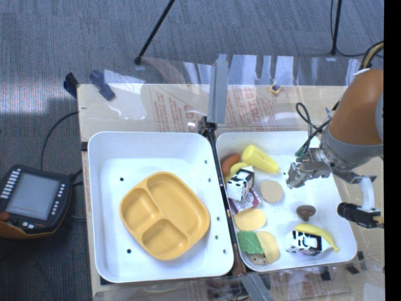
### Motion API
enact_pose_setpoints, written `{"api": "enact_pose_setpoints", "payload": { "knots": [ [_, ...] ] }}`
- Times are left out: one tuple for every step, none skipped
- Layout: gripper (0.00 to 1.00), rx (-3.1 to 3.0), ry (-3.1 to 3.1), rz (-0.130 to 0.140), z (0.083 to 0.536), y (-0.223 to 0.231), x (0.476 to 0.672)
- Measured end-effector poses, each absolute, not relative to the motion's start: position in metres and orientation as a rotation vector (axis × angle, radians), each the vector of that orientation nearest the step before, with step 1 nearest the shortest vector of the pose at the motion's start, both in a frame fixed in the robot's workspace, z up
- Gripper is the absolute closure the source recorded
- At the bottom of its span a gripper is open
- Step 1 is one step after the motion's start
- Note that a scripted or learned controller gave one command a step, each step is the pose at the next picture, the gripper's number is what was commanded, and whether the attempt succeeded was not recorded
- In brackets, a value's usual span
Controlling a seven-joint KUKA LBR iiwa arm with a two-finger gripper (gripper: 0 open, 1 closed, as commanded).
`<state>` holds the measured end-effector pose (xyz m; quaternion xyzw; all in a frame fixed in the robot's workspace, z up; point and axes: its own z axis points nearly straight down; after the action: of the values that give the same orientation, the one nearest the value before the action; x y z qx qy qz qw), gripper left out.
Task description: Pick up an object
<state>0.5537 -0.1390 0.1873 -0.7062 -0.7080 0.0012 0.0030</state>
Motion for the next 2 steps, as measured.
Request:
{"api": "enact_pose_setpoints", "payload": {
  "knots": [
    [0.00, -2.015, -2.397, 0.007, 0.103, -0.120, 0.589],
    [0.00, -1.978, -2.436, 0.003, 0.086, -0.152, 0.627]
  ]
}}
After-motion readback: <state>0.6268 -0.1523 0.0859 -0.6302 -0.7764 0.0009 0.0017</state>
